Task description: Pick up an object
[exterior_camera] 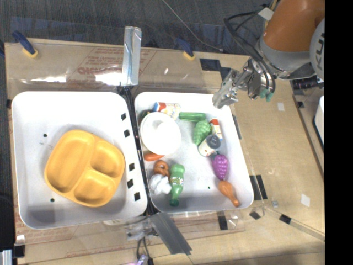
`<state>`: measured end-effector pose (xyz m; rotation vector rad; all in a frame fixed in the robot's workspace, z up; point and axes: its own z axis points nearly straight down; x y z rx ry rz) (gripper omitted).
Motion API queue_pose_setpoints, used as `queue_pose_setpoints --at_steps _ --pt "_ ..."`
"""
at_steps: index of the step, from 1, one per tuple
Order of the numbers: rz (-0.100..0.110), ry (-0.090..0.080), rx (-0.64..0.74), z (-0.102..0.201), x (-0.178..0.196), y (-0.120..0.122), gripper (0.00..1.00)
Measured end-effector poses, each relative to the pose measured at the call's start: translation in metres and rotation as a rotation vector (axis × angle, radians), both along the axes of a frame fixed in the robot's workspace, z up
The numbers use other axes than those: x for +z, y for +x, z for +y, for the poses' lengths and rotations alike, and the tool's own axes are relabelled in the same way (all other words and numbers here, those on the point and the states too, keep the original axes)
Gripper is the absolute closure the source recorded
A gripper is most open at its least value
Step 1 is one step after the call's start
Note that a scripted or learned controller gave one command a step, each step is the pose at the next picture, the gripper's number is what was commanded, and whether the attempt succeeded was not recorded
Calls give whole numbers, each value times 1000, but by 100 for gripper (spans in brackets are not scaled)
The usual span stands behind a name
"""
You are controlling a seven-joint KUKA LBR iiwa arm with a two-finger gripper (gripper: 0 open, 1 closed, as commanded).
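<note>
Two shallow white bins sit side by side on my bench, and I take the right bin (242, 164) as my landmark. My gripper (227, 97) hangs at that bin's far right corner, just over the rim, with the grey arm (287, 32) and its orange band reaching back from it toward the upper right. From this slanted view I cannot tell how the claw stands, and I see nothing caught in it.

Inside the right bin, a white bowl (160, 132) sits against its left wall. Beyond the bowl, at the far wall, lies a small carton (167, 109), and beside that a green stick-shaped piece (192, 116). A green leafy vegetable (202, 132) lies near the middle, with a small bottle (211, 142) just beside it toward the right wall. A purple bunch of grapes (220, 166) lies nearer to me along the right wall, and an orange drumstick-shaped toy (228, 192) rests by the near right corner. A green bottle (176, 184) lies near the near wall, touching a white and brown clump (160, 176) on its left.

Left of the right bin, the left bin (33, 120) holds a yellow divided plate (84, 167). A strip of silver tape (132, 57) stands up behind the seam between the bins.
</note>
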<state>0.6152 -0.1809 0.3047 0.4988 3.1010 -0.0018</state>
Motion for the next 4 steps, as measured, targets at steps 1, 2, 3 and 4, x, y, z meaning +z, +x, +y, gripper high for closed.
queue_pose_setpoints --at_steps 1,2,3,4 --pt "4 2 193 -28 -23 7 100" --pt "6 3 -2 -11 -92 -118 100" --pt "-2 0 -163 -29 -21 -23 100" --pt "-1 0 88 -27 -28 19 100"
